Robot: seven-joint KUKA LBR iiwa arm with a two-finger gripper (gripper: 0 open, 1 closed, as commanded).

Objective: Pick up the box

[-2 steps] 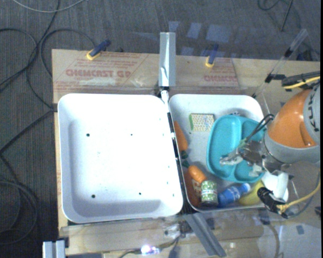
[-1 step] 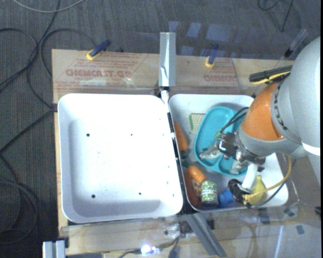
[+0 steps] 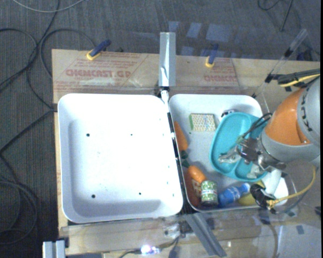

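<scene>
Nearest you, the right bin (image 3: 178, 160) front holds a small jar (image 3: 208, 192) and a blue bottle (image 3: 234, 194); the gripper (image 3: 242, 153) sits over the teal bowl (image 3: 231, 140), and you can't tell its state from here. The box (image 3: 203, 122) lies flat farther back, just left of the bowl and apart from the gripper. Risk: closing here grabs the bowl rim, not the box.

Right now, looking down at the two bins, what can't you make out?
- Gripper: over the teal bowl in the right bin; its metal parts are too small and blurred to read.
- Box: small, print illegible.
- Under the arm: the right bin's far right side and part of the bowl are covered.
- Bottles along the bin's near wall: crowded together, labels unreadable.
- Left bin: dark specks too small to identify.
</scene>
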